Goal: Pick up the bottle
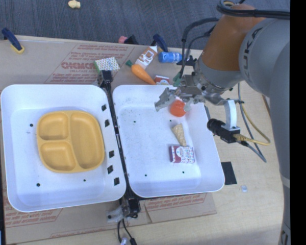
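Bottle [146, 56] outside bins, beside carrot [142, 73].

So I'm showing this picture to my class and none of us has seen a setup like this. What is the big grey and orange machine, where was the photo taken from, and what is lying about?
It is a robot arm, grey with an orange band, reaching in from the right. One camera above the bench looks down at a slant. Two white bins sit side by side: the left bin holds a yellow divided plate; the right bin holds an orange ball, a beige piece and a small carton. The gripper hangs over the ball. A bottle lies behind the bins beside a toy carrot.
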`<state>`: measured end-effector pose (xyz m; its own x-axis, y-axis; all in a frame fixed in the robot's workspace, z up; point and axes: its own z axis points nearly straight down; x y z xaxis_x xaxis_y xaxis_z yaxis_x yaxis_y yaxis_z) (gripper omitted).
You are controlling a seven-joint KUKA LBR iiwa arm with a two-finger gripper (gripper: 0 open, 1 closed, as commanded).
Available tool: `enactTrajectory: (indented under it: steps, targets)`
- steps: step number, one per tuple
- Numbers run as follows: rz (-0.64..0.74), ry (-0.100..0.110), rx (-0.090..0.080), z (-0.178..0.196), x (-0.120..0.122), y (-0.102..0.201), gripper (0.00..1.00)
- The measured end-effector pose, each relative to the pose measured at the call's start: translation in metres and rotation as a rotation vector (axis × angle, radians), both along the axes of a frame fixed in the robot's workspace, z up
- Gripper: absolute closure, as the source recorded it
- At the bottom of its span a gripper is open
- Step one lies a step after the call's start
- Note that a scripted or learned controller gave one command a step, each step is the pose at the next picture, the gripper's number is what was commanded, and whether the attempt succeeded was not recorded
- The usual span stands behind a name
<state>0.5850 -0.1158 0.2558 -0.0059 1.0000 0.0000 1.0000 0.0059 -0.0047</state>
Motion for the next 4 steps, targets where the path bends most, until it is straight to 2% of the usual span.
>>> enactTrajectory:
  steps: [1, 2, 3, 4]
  targets:
    - [-0.248, 0.001, 0.0, -0.126, 0.06, 0.008, 0.0]
    - [-0.435, 0.003, -0.001, -0.165, 0.023, 0.024, 0.0]
    - [-0.431, 0.006, 0.0, -0.155, 0.023, 0.024, 1.0]
    - [-0.728, 0.002, -0.002, -0.064, -0.05, 0.12, 1.0]
